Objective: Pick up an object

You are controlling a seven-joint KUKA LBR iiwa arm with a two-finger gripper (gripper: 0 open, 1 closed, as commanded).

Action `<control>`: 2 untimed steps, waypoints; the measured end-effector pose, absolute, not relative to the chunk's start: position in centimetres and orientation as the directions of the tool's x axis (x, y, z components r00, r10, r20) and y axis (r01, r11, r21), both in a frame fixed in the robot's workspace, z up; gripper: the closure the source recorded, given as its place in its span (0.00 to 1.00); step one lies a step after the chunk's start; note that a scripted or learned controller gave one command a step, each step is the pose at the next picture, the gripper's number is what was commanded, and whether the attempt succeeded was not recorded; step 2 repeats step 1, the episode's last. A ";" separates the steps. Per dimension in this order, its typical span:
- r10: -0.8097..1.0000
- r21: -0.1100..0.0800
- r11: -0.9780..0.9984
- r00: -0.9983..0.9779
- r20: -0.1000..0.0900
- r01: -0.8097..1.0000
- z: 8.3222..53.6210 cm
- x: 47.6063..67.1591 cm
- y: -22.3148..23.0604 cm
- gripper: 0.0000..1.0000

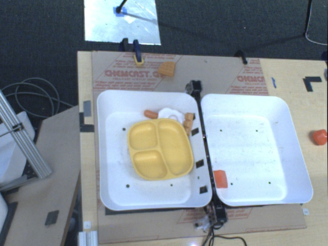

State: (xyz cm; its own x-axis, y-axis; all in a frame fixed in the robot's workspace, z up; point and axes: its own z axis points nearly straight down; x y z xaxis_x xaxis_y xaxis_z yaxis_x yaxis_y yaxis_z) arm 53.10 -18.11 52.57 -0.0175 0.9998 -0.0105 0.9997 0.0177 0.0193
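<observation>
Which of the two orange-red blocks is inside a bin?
The orange block at the near-left corner of the right bin. The other orange-red block sits outside on the bench, past that bin's right rim.

On my surface point(287, 70) two bins sit side by side. In the left bin point(110, 188) a divided plate point(159, 150) lies in the middle, with a small sausage point(151, 114), a cup point(170, 115) and a cork point(188, 121) just behind it. In the right bin point(277, 137) a block point(220, 179) rests near its front left corner. Another block point(166, 69) lies on the surface behind the left bin, and a third point(319, 137) to the right of the right bin.
</observation>
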 end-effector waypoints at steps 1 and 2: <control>1.000 0.019 0.018 -0.017 -0.011 1.000 52.6 53.1 -18.1 0.00; 1.000 0.019 0.018 -0.017 -0.011 1.000 52.6 53.1 -18.1 0.00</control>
